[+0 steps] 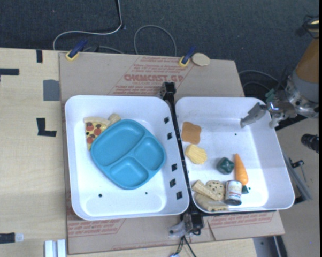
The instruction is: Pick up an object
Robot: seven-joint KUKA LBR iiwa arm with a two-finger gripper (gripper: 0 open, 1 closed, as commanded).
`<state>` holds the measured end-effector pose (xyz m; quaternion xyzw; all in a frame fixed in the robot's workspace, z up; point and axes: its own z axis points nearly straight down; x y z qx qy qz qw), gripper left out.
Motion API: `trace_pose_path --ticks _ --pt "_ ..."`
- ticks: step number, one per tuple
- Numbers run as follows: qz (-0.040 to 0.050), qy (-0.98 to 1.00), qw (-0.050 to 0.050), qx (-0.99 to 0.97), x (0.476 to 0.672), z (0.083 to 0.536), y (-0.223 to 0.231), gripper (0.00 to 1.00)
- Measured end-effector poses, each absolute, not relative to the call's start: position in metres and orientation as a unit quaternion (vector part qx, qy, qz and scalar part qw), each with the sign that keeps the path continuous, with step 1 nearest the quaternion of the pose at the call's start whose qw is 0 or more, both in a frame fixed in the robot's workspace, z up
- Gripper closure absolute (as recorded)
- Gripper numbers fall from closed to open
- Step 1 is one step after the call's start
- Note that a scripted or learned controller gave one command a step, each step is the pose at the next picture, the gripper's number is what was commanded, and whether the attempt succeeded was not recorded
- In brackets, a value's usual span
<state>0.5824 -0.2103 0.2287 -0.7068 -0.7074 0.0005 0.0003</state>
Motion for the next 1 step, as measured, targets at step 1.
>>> trace_pose_path --ticks 1 --pt "0.0036 -0.707 0.006 -0.707 0.5555 0.0948 -0.2074 0.0"
